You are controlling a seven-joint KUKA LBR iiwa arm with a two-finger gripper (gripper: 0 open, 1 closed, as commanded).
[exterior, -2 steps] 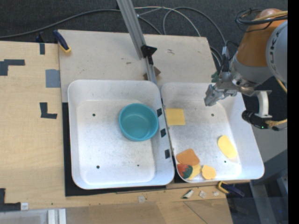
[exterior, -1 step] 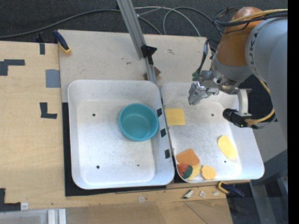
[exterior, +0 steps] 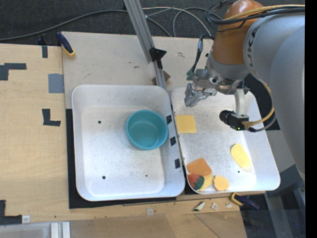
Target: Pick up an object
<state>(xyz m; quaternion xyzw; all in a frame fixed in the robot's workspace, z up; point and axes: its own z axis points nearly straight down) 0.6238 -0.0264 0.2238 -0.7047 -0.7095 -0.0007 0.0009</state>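
My gripper (exterior: 192,99) hangs over the far left corner of the right bin (exterior: 257,180), just above and behind a flat yellow square (exterior: 186,124). Its fingers point down and look close together, with nothing seen between them. Further toward the front of the right bin lie a yellow oval piece (exterior: 240,155), an orange piece (exterior: 199,166), a small red and green piece (exterior: 197,182) and a small round yellow piece (exterior: 221,183). A teal bowl (exterior: 146,129) stands in the left bin (exterior: 89,148) near its right wall.
A slanted grey metal pole (exterior: 142,31) with a black clamp rises behind the bins. Cables run along the dark floor at the back. The arm's grey body and orange band (exterior: 233,29) cover the right bin's far right side.
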